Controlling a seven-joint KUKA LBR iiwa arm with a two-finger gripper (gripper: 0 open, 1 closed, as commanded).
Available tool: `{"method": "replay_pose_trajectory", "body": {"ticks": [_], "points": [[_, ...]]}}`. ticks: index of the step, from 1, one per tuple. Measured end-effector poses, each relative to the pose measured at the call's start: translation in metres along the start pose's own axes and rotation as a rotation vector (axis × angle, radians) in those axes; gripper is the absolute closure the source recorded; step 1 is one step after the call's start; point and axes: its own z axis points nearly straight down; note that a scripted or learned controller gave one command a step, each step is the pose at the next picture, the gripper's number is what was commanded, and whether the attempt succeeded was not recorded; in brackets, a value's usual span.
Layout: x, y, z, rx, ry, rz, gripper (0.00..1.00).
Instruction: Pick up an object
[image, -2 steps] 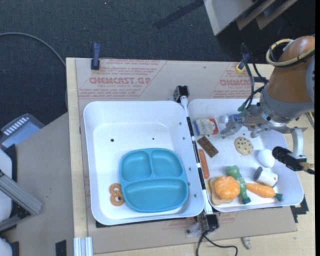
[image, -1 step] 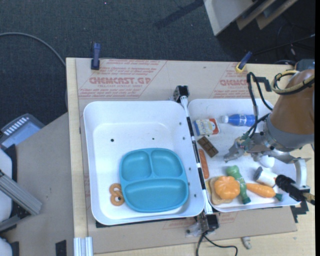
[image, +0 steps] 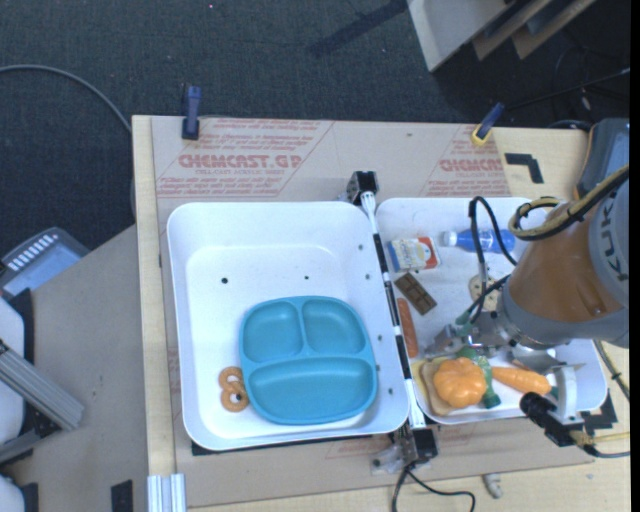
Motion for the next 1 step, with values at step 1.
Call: {"method": "replay_pose_trajectory", "body": {"ticks": [1], "points": [[-0.0027, -0.0009, 0.0011, 0.002, 0.0, -0.001, 0.0]]}}
